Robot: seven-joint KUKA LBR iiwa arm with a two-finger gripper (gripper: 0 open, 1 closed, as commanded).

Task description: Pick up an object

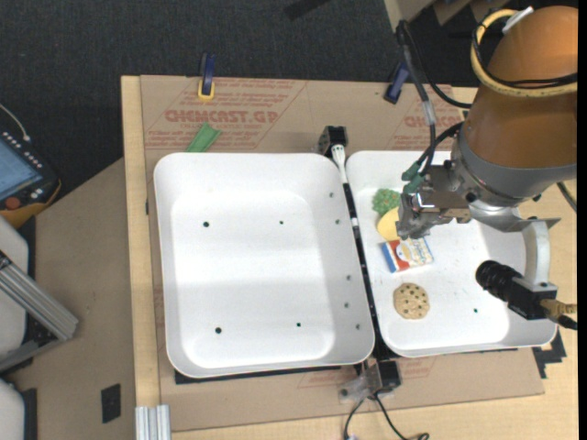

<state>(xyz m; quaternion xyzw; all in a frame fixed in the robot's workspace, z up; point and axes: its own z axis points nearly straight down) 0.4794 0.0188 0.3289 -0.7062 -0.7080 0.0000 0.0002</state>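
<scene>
Four things lie in the right bin (pixel 514 333): one blue, white and red packet (pixel 409 254) just below the fingers (pixel 412 220), one yellow piece (pixel 389 224) beside them, one green piece (pixel 386 199) above that, one round cookie (pixel 411 301) farther below. Whether the fingers stand wide or narrow, I cannot tell. The left bin (pixel 183 200) adjoins on the surface (pixel 147 108).

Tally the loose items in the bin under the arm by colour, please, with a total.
Green: 1, a leafy piece
Yellow: 1, a piece partly under the gripper
Red, white and blue: 1, a small packet
Tan with dark spots: 1, a cookie
Total: 4 items in the right bin
</scene>
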